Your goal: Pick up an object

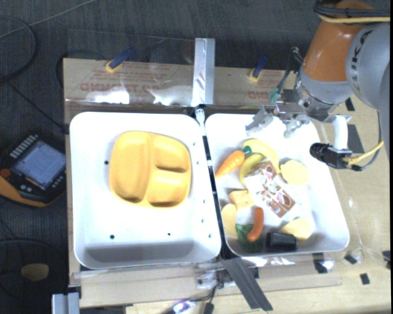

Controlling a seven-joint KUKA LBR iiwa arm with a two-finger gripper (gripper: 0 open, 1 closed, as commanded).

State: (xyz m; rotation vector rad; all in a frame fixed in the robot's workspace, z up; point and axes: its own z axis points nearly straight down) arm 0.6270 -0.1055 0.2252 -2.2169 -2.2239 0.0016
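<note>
The gripper (276, 120) hangs above the far rim of the right bin (333, 205), its two fingers spread wide with nothing between them. The grey arm (354, 48) with its orange band enters from the right side of that bin.

All loose objects lie inside the right bin, heaped toward its centre. A carrot (230, 163) rests against the bin's left wall, tilted, orange end toward the wall. Just beside it, toward the bin's centre, sits a yellow banana-like piece (259, 153) directly below the gripper. A white printed packet (274, 193) lies at the centre of the bin, with a pale yellow round piece (294, 172) touching its right edge. At the near wall of the bin lie a small orange-red piece (256, 224) and a black block (281, 241), close together.

The left bin (92, 227), adjoining the right bin's left wall, carries a yellow divided tray (149, 169), upside down or upright cannot be told
</note>
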